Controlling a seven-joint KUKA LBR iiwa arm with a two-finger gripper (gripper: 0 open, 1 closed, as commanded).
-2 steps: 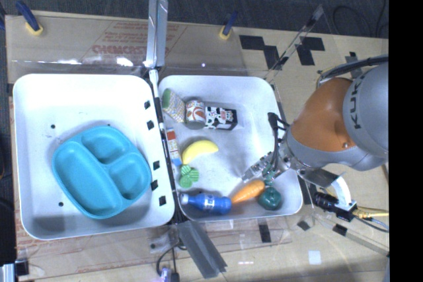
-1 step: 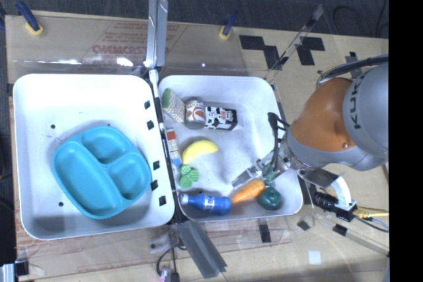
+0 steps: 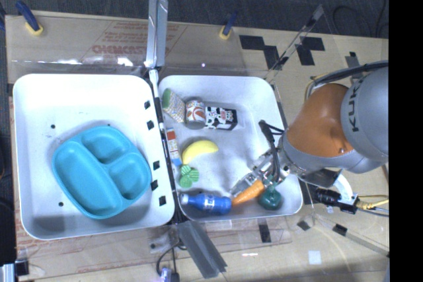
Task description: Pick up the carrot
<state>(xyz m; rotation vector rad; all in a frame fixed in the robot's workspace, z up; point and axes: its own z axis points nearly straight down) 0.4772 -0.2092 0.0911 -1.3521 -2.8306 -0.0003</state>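
From the overhead camera you see the carrot (image 3: pixel 249 192) in the right bin (image 3: pixel 225 84), near its front right corner, just beside a dark green item (image 3: pixel 270 199). The jaws (image 3: pixel 259 175) hang directly over the carrot; you cannot tell their state.

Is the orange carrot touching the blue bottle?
Touching, it seems. The camera view shows the carrot lying with its left tip against the right end of the blue bottle, no white bin floor visible between them.

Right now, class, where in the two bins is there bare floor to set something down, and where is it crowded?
Free: left bin floor around the blue tray; right bin's centre, between banana and carton. Crowded: near edge, where bottle, carrot and tool bunch.
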